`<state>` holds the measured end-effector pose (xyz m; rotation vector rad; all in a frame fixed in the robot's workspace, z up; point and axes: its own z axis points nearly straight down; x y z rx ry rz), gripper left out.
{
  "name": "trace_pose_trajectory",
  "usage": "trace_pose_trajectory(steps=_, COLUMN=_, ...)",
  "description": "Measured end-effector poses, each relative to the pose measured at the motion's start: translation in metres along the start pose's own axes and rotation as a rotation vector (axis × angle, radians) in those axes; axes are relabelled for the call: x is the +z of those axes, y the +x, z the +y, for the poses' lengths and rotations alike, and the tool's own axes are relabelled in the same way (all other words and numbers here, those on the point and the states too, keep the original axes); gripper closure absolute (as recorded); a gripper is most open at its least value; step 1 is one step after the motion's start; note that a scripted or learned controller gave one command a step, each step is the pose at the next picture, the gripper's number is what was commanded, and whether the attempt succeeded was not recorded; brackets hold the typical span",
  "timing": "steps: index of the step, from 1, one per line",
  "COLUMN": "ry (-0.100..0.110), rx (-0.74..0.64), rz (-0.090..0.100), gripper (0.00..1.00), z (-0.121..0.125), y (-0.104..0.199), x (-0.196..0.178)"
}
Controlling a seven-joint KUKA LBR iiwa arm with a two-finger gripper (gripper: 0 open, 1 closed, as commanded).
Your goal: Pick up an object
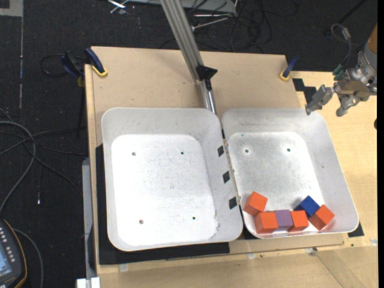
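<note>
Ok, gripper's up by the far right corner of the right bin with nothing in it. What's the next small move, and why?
Probably bring the gripper toward the near edge of the right bin, over the blocks. It hangs open past the bin's far right corner, while every block sits in a cluster along the near edge. The lone orange block at the cluster's left end looks like the easiest target, since its far side and left side are free.
</note>
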<state>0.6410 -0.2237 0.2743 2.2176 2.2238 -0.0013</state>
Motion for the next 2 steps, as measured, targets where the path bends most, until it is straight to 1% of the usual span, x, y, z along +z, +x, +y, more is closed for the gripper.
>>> trace_pose_trajectory(steps=1, ry=-0.001, rx=-0.001, rz=-0.001, gripper=0.0, z=0.027, y=0.003, x=0.02)
trace_pose_trajectory(steps=2, ry=0.0, rx=0.004, rz=0.0, gripper=0.0, z=0.01, y=0.001, x=0.01)
